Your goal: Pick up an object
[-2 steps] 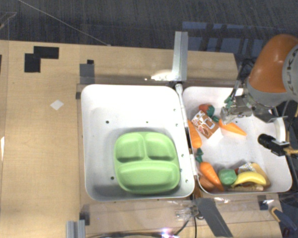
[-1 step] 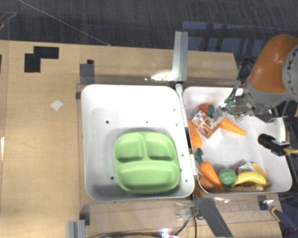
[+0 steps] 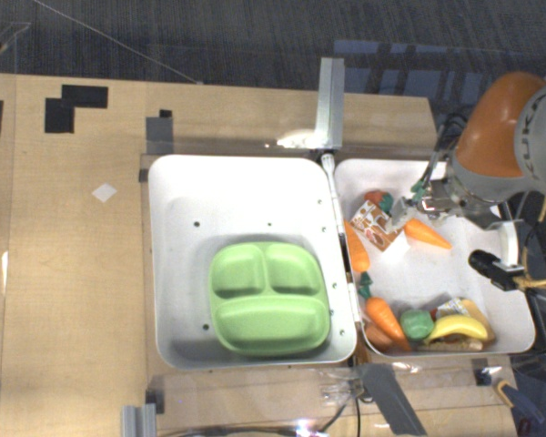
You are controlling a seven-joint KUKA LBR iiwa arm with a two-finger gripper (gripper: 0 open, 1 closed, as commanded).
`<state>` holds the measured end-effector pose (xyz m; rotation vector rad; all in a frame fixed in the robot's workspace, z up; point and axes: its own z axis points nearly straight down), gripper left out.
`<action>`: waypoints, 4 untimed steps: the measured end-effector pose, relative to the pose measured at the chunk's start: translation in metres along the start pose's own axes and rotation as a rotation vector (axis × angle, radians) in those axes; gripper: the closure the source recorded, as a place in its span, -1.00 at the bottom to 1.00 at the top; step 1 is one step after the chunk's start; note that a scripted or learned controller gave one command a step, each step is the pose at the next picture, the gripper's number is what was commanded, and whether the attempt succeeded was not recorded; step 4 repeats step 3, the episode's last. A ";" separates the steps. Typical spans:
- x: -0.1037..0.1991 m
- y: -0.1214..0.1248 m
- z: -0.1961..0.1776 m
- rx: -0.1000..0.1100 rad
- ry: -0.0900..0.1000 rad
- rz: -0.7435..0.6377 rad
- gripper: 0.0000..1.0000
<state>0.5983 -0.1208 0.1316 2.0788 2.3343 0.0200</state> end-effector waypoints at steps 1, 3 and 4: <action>-0.010 0.006 0.006 -0.028 -0.005 0.008 -1.00; -0.036 0.000 0.014 -0.041 0.000 0.123 -1.00; -0.036 0.000 0.014 -0.041 0.000 0.123 -1.00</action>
